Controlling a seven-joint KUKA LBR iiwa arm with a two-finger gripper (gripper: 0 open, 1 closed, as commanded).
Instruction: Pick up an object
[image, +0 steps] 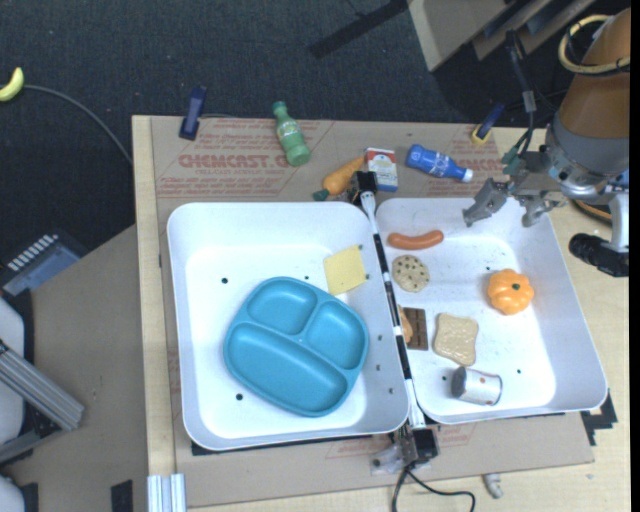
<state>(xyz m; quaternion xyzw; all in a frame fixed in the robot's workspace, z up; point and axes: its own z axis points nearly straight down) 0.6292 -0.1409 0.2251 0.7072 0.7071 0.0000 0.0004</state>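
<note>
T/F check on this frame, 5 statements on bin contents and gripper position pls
1. The blue divided plate lies in the left bin. True.
2. The orange pumpkin lies in the left bin. False: it is in the right bin.
3. The hot dog sits beside the cookie, on the cookie's far side. True.
4. The gripper holds the toast slice. False: it hangs over the right bin's far edge, nothing between its fingers.
5. The green bottle lies inside a bin. False: it lies on the board behind them.
</note>
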